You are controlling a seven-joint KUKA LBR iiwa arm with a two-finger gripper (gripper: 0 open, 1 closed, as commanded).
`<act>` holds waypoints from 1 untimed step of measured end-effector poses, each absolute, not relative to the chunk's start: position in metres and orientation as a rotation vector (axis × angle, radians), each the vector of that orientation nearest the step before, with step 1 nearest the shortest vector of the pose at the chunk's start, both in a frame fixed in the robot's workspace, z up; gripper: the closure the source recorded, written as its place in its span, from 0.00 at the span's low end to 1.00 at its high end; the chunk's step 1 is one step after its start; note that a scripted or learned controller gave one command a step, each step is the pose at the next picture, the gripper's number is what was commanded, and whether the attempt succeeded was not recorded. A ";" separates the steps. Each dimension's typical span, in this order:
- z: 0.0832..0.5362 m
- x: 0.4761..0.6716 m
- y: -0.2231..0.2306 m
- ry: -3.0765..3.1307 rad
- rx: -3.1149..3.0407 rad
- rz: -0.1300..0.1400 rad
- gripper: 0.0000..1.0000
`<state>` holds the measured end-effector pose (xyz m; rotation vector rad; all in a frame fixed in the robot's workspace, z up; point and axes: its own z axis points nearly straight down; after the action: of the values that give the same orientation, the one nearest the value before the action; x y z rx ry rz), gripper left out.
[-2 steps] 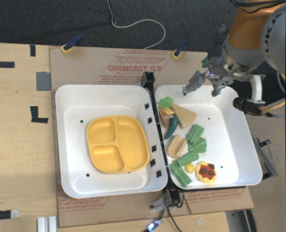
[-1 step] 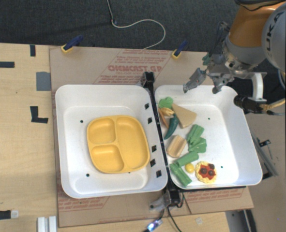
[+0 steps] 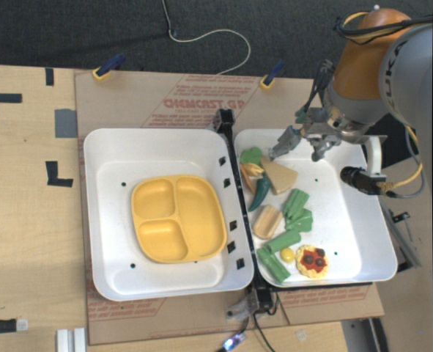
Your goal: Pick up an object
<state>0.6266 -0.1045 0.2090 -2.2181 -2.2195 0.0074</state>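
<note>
My gripper [image 3: 302,149] hangs over the far part of the right bin [image 3: 363,222], open, with nothing between its spread fingers. Its left fingertip [image 3: 280,148] is just above a tan wedge [image 3: 279,175]. Toy food lies along the bin's left side: a green piece [image 3: 250,156], a yellow corn-like piece [image 3: 251,171], a dark green pepper [image 3: 261,192], green blocks [image 3: 297,205], a bread roll [image 3: 266,222], a long green piece [image 3: 272,264] and a small pizza [image 3: 312,261].
The left bin [image 3: 106,196] holds a yellow divided plate [image 3: 178,218]. A black divider [image 3: 234,196] runs between the two bins. Bare white floor [image 3: 352,226] takes up the right half of the right bin.
</note>
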 end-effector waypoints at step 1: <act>0.145 0.625 -0.100 -2.220 -2.216 0.007 0.00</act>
<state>0.6253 -0.1000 0.1448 -2.2165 -2.2205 0.0074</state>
